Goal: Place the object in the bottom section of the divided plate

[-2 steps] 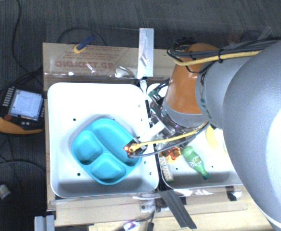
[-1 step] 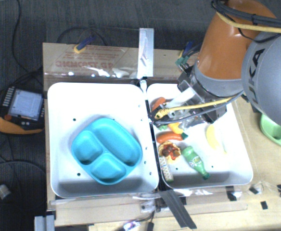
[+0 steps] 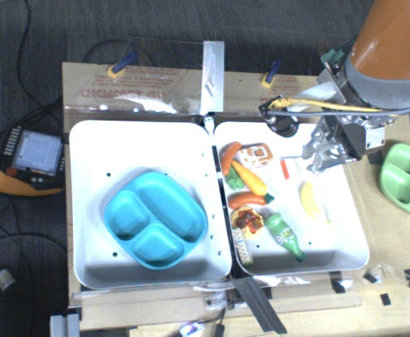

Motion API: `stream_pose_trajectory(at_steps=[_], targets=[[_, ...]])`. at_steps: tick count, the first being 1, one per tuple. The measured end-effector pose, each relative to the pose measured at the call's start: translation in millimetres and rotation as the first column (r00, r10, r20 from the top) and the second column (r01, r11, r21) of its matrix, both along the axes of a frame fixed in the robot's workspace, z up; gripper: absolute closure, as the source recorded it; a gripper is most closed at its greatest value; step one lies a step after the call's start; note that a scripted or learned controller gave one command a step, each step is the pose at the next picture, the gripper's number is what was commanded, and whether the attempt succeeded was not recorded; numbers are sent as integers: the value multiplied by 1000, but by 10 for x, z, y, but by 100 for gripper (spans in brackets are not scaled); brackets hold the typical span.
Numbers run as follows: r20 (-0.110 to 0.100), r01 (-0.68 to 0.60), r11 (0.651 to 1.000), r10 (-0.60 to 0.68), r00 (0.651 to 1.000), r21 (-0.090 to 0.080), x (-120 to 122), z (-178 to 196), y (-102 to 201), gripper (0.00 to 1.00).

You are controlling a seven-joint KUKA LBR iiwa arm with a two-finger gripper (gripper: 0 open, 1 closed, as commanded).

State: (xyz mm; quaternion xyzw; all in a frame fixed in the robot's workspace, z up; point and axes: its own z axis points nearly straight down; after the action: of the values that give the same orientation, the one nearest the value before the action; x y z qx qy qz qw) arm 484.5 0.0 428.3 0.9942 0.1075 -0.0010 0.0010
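Blue three-section divided plate [image 3: 156, 218] in left bin [image 3: 93, 146]; hand [image 3: 322, 159] over right bin, grip state unclear.

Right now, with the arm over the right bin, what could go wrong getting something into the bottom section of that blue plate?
The toy food is crowded against the divider, so the gripper may catch two pieces or hit the wall. The blue plate sits slanted, so a drop could land in the wrong section.
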Motion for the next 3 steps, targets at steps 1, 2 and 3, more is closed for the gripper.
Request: stream_pose_trajectory(at_steps=[1, 2, 3], targets=[[-4, -315, 949, 315, 949, 1, -9, -1165, 129, 100], [-1, 12, 1000, -12, 1000, -1, -4, -507, -413, 100], [-5, 7, 1000, -7, 1000, -3, 2, -427, -403, 100]])
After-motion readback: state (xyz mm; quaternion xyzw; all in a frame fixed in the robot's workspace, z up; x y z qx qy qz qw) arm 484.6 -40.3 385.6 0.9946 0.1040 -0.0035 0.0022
